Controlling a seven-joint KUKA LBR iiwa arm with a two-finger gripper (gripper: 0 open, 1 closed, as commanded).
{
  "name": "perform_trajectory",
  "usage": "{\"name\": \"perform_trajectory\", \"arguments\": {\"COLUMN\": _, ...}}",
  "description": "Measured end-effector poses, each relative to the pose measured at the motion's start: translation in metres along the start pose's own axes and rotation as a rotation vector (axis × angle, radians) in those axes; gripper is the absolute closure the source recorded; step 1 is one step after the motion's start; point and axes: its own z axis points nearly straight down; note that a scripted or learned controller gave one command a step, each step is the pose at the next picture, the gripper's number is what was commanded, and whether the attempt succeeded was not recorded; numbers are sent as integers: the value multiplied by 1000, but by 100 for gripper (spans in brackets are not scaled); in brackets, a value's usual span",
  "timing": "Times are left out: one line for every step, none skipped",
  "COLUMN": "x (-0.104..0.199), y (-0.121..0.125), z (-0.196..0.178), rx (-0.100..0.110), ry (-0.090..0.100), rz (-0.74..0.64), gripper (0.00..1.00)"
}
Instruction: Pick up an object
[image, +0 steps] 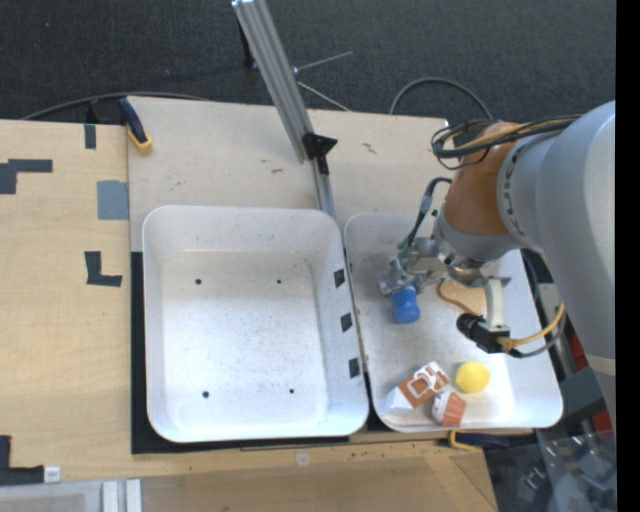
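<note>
My gripper (404, 274) reaches down into the right bin (530, 400), near its left-middle part. A small blue cylinder (405, 306) sits directly under the gripper's tip, touching or nearly touching it. Whether the cylinder is gripped cannot be made out from this angle. A yellow ball (473, 377) lies near the bin's front. Beside it are an orange-and-white carton (424, 385) and a small orange-and-white piece (449, 407). A tan flat object (462, 294) lies partly hidden under the wrist.
The left bin (160, 300) stands beside the right one, their rims touching. A slanted metal pole (283, 85) comes down from the top to the bins' back edge. The grey arm (570, 200) covers the right bin's right side.
</note>
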Motion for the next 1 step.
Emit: {"name": "perform_trajectory", "arguments": {"x": 6, "y": 6, "z": -60, "rx": -7, "ry": 0, "rz": 0, "gripper": 100}}
